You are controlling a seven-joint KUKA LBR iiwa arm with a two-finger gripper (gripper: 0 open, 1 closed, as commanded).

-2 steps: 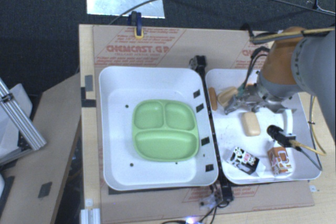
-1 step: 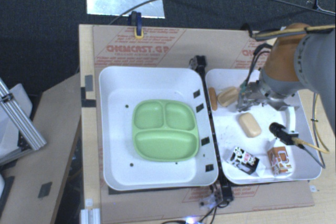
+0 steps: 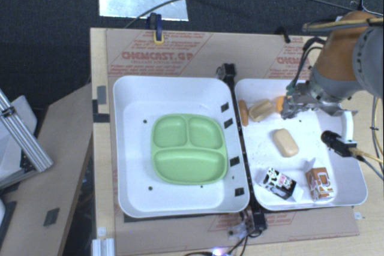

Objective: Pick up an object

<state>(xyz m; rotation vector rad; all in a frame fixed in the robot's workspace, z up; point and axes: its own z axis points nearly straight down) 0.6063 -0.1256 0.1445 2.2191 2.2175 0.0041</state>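
Note:
The right bin (image 3: 354, 189) holds several items. A tan bread-like piece (image 3: 261, 110) lies at its upper left beside a small orange object (image 3: 279, 104) and a thin brown stick (image 3: 243, 112). A tan oval lump (image 3: 286, 142) sits in the middle. A black-and-white packet (image 3: 279, 183) and a brown carton (image 3: 320, 183) lie near the front edge. My gripper (image 3: 292, 107) hangs low over the bin's upper part, right next to the orange object and just right of the bread-like piece. Nothing shows as held.
The left bin (image 3: 129, 147) carries a green divided plate (image 3: 189, 148). A black clip row runs along the divider (image 3: 233, 141) between the bins. The arm (image 3: 345, 60) and a black cable fitting (image 3: 337, 143) crowd the right bin's right side. A blue clamp (image 3: 156, 27) stands at the bench's back.

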